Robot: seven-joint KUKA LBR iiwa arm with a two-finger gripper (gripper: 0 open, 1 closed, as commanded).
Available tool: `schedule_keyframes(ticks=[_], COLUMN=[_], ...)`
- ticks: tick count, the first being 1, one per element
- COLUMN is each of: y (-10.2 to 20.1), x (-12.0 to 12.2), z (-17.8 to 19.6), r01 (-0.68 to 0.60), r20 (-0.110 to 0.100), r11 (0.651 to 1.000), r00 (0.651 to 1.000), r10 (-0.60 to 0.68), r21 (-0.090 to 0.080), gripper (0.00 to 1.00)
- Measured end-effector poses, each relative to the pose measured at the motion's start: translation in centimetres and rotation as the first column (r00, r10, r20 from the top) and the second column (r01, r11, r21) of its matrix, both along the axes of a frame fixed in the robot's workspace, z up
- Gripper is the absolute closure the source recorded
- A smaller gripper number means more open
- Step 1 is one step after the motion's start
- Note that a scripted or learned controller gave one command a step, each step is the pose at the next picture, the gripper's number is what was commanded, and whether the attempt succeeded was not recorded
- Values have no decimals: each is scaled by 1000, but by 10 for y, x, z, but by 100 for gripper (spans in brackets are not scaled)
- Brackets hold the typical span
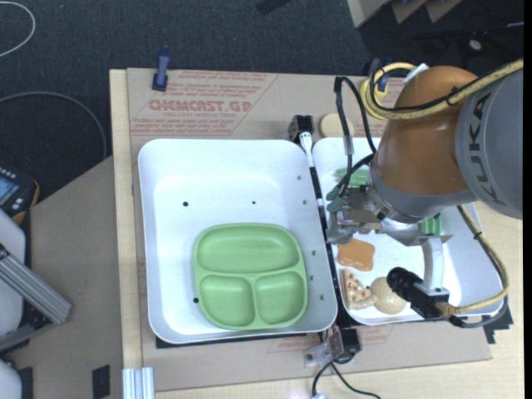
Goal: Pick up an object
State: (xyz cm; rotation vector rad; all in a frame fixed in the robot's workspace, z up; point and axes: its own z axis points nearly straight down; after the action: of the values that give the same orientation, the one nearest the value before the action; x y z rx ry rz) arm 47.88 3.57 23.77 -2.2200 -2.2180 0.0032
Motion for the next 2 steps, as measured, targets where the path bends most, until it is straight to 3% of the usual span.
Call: schedule_keyframes(ticks=[1, 2], y=[3, -27], x=[1, 2], z=[26, 140], r01=[-2, 0], r20=[8, 19], r11=[1000, 1000], r00=[1000, 1000], r10=[2, 0], r21=[-1, -1], gripper=[100, 100])
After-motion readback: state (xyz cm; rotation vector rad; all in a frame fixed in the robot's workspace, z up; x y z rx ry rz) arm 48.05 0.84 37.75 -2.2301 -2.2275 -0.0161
